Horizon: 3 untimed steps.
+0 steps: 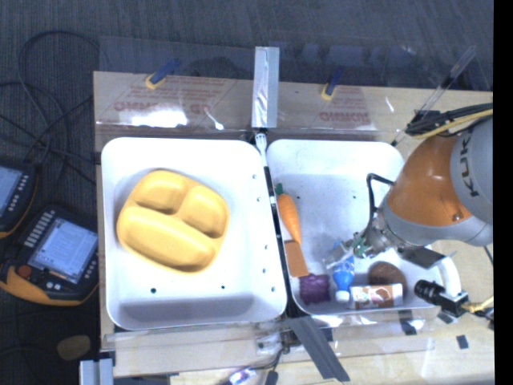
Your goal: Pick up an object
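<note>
We see the arm point(437, 195) reaching in from the right over the right bin point(321, 163), its gripper point(359, 245) lowered into the cluster of small things near that bin's front. We cannot tell how the gripper stands or whether it has hold of anything, since the wrist and the clutter hide that part. The candidates for picking all lie in this bin: a carrot point(288, 217) along the left wall, a purple object point(314, 287) at the front left corner, a small blue piece point(343, 277) just below the gripper, a bottle with a white cap point(370, 296) lying on its side along the front wall, and a brown rounded object point(385, 273) touching the bottle from behind. The left bin point(112, 215) holds a large yellow bread-shaped thing point(171, 218), well apart from the arm. We judge the task to be at its reach or grasp stage: nothing looks raised off the bin floor, so securing an item and lifting it clear remain to be done. The blue piece looks the likeliest target.
</note>
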Tool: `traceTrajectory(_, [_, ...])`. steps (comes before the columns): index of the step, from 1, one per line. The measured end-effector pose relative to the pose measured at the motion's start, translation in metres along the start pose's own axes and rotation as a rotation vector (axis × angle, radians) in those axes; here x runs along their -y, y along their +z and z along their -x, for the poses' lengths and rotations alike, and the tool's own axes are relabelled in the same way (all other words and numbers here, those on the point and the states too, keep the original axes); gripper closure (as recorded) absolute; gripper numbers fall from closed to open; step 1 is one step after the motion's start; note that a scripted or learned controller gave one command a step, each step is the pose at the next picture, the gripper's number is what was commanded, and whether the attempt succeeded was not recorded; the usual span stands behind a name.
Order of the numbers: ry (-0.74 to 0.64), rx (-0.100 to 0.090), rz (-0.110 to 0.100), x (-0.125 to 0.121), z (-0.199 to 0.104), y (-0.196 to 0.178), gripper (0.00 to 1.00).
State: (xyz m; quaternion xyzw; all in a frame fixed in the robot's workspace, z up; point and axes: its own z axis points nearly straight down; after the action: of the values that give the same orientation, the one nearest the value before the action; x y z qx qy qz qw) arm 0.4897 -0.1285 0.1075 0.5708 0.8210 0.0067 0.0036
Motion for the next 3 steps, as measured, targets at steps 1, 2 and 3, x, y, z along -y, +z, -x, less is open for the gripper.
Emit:
traceTrajectory(1, [0.042, 0.002, -0.017, -0.067, -0.044, -0.074, 1.0])
traceTrajectory(2, [0.042, 0.002, -0.017, -0.067, -0.043, -0.074, 0.0])
traceTrajectory(3, [0.016, 0.005, -0.008, -0.016, -0.015, 0.019, 0.0])
